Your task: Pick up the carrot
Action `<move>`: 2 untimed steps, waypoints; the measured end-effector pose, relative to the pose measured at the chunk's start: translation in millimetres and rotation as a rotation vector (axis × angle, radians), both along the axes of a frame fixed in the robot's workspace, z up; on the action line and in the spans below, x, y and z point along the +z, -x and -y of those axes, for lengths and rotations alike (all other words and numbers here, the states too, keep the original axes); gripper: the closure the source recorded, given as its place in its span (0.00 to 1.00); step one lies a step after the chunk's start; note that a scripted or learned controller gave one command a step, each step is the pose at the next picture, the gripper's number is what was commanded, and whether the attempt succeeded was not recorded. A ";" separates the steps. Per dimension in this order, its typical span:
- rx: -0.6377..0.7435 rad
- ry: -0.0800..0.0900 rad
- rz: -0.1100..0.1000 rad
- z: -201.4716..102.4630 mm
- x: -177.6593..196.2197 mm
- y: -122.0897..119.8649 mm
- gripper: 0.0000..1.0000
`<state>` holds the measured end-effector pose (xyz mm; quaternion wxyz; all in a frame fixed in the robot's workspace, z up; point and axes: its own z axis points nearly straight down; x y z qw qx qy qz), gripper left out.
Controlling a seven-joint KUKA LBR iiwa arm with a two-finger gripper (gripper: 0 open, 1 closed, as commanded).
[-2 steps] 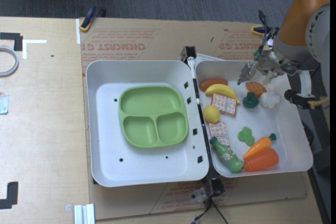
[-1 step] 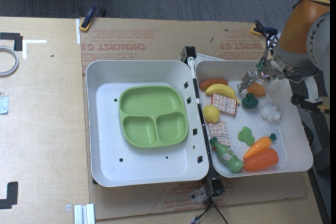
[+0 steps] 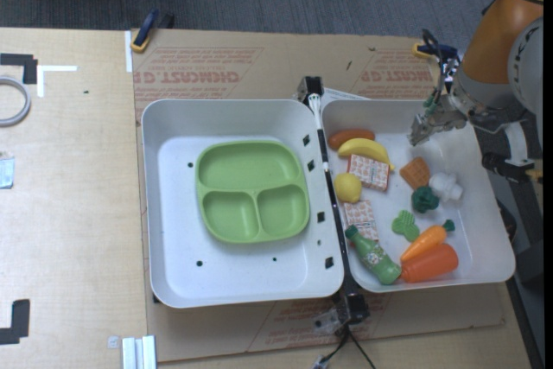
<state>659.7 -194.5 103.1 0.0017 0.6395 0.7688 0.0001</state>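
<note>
The carrot [image 3: 425,241] is slim, bright orange with a small green top, lying tilted in the right bin [image 3: 484,186] near its front corner, resting against a fatter orange pepper [image 3: 430,264]. The hand [image 3: 429,124] hovers over the bin's far side, well apart from the carrot; whether it's spread or pressed together, I cannot tell. Red mirrored lettering runs across the cardboard [image 3: 207,69] on the surface, unreadable from here.
</note>
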 end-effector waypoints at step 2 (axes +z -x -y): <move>-0.596 -0.003 -0.004 -51.8 -0.1 2.8 1.00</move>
